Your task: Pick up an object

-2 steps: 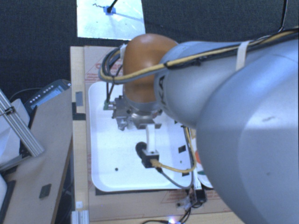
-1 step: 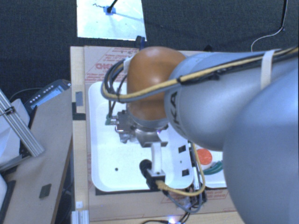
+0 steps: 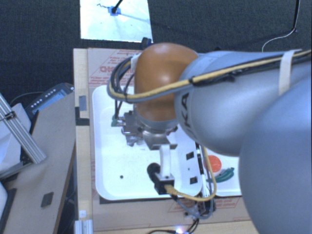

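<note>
Our grey arm (image 3: 243, 111) looms closest, tool (image 3: 130, 130) low over the left bin (image 3: 105, 150); whether it is spread or pressed together we cannot tell. An orange object (image 3: 214, 164) lies in the right bin (image 3: 228, 188). We judge this the approach; next, settle on a target.

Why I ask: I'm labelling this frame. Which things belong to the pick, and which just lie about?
For the job:
- gripper
- left bin
- right bin, with an orange thing and a green thing in it

Lying about, off the bins:
- white sheet
- grey device
- metal rail
</note>
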Motion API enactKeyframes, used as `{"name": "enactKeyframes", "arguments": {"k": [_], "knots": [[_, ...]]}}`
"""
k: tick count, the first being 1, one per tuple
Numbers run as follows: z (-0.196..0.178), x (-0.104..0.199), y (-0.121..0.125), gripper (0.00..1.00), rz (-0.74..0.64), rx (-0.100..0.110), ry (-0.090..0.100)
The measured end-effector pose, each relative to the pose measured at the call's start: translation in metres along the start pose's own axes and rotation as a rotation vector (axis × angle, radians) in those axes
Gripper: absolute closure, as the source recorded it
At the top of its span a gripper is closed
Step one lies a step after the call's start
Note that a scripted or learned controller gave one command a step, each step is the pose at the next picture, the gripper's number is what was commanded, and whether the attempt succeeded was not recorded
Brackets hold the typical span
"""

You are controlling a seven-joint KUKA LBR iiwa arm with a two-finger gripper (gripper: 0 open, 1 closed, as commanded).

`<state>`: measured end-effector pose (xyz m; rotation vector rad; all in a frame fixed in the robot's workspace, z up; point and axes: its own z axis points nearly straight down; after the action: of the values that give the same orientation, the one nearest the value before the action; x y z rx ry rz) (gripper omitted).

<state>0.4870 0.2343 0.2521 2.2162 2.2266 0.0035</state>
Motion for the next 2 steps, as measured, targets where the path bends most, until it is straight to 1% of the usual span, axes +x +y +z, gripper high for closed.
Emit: {"name": "enactKeyframes", "arguments": {"k": [1, 2], "knots": [[-0.205, 0.000, 0.001, 1.00, -0.001, -0.016, 0.008], [-0.209, -0.001, 0.079, 1.00, 0.005, -0.005, 0.000]]}}
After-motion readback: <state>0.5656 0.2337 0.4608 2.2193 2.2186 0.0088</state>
